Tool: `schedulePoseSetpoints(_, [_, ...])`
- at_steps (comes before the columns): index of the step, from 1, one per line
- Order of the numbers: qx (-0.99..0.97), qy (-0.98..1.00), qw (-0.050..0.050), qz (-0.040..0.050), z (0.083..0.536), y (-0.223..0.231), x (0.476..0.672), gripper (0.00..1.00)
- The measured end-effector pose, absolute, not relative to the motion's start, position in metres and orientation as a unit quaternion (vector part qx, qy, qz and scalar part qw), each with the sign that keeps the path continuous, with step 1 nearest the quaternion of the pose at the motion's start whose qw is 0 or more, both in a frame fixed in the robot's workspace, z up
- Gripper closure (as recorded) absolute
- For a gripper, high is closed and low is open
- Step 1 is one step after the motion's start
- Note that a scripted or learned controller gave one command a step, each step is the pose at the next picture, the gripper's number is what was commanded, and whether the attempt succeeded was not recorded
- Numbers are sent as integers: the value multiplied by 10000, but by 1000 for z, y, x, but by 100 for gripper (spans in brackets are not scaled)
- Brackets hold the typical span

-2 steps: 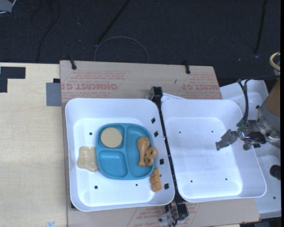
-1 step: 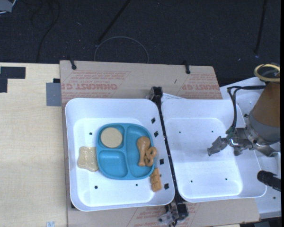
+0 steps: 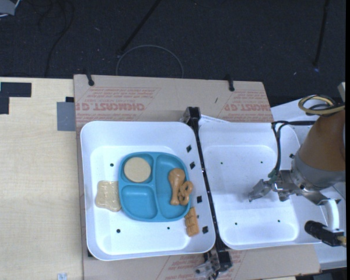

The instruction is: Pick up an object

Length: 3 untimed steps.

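Blue divided plate (image 3: 141, 206) in the left bin (image 3: 99, 139), carrying a round tan cookie (image 3: 136, 170) in its upper-left compartment and a brown pretzel-like piece (image 3: 180, 186) in the right one. Pale biscuit (image 3: 108, 195) touching the plate's left edge; small brown piece (image 3: 191, 221) just off its lower right corner. Gripper (image 3: 265, 190) over the right bin (image 3: 245, 134), jaws spread open, holding nothing
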<state>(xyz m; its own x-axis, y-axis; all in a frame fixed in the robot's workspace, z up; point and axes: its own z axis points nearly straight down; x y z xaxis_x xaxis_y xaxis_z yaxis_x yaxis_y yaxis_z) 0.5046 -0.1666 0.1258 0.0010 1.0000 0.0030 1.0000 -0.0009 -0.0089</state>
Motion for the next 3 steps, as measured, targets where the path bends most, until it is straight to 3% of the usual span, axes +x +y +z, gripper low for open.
schedulePoseSetpoints(1, [-7075, -7067, 15, 6, 86, -166, 504, 0])
schedulePoseSetpoints(2, [-7093, -7049, 12, 3, 98, -167, 505, 100])
schedulePoseSetpoints(3, [-7078, -7065, 4, 0, 141, -165, 501, 100])
